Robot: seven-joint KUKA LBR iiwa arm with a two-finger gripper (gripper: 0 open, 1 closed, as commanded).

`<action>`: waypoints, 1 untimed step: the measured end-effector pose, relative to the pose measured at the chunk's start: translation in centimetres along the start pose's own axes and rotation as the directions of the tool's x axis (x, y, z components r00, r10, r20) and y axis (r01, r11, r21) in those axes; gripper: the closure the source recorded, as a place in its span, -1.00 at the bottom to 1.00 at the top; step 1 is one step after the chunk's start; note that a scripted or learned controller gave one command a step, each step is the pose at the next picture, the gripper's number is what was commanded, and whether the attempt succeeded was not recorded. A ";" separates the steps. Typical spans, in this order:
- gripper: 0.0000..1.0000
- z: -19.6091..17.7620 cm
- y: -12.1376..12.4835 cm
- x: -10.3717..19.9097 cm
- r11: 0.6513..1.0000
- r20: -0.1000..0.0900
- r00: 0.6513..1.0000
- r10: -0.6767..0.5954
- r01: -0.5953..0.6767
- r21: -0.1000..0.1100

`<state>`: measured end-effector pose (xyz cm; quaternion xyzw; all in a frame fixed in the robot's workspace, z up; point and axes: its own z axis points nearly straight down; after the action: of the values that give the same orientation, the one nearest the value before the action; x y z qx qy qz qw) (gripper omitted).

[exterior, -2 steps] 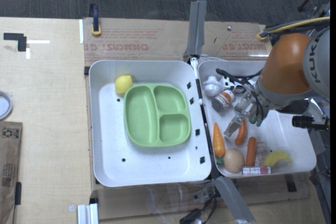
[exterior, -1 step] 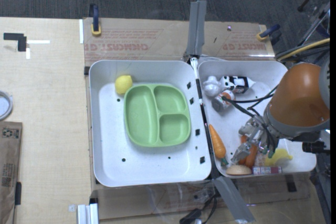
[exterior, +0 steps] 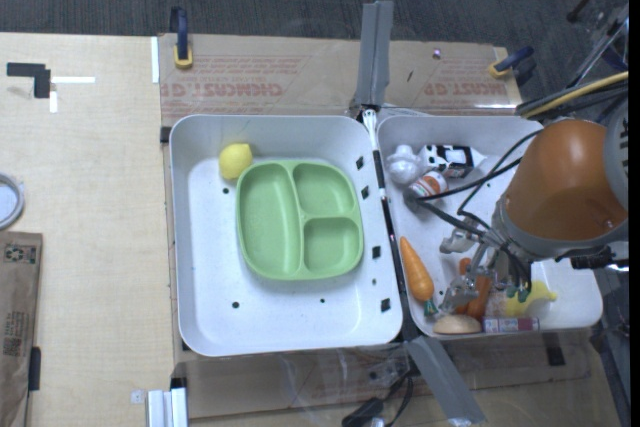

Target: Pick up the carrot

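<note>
Two bins: lying side by side on the bench, the left bin (exterior: 190, 245) and the right bin (exterior: 570, 315) meeting along a central divider.
Near rim items: a tan rounded piece (exterior: 457, 324) and a small labelled packet (exterior: 510, 323) are sitting against the right bin's front wall; too small to identify further.
Carrot (exterior: 416, 270): lying flat in the right bin, close to its left wall, its long axis running near-to-far with a slight slant; the thick orange end is pointing toward the near rim, the narrower end toward the far side.
Gripper (exterior: 468, 287): hanging low just right of the carrot, over orange and red clutter; its state is not making itself readable.
Arm (exterior: 565, 180): reaching in from the right, its orange band covering part of the right bin.
Green plate (exterior: 298, 218): a three-compartment tray resting in the left bin.
Lemon (exterior: 236, 159): sitting just beyond the plate's far-left corner.
Far items: a white object (exterior: 402, 165), a bottle (exterior: 428, 185) and a black-and-white toy (exterior: 447, 156) are crowding together.
</note>
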<state>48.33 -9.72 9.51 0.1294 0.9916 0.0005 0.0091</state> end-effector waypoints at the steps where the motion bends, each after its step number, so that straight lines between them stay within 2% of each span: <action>1: 1.00 -0.8 0.0 0.0 1.000 -0.004 1.000 0.003 -0.003 -0.001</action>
<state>48.31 -9.74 10.34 0.1311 0.9913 0.0011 0.0071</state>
